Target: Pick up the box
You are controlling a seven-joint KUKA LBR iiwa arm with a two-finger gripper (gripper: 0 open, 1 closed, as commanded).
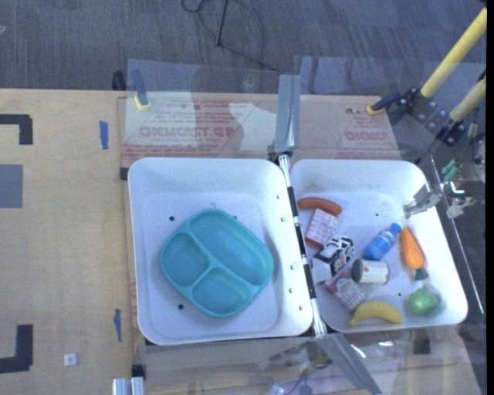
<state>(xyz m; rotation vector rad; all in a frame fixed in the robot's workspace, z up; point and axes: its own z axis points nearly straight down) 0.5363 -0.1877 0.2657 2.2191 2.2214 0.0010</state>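
One small red-and-white carton box (321, 227) lies well left of the hand (432, 197), whose grip state cannot be told.

Glossy white plastic bins (154, 185), matt teal plastic plate (217, 263), printed cardboard box (321, 227)

Robot lab test station

Two white bins (154, 185) on a taped plywood tabletop (62, 231), clamps (390, 102), loose cables (224, 23), grey carpet (77, 38).
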